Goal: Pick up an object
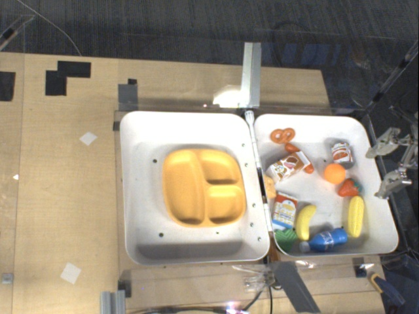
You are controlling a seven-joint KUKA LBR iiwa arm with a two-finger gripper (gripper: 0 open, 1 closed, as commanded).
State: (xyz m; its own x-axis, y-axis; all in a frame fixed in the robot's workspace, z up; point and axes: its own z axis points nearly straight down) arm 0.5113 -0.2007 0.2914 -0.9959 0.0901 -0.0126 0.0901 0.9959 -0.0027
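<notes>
A pale wooden bench (59, 195) carries two shallow white bins side by side, under a fixed overhead camera. At the right edge, the silvery two-finger gripper (397, 162) hangs just outside the right bin's (366, 133) rim, its fingers spread apart with nothing between them. The nearest toys lie toward nine o'clock: a red strawberry-shaped toy (349, 188), then a round orange ball (334, 173). Toward seven o'clock, a yellow plastic banana (355, 215) lies with its long axis running twelve to six. A yellow sectioned tray (203, 187) sits in the left bin (141, 175)
</notes>
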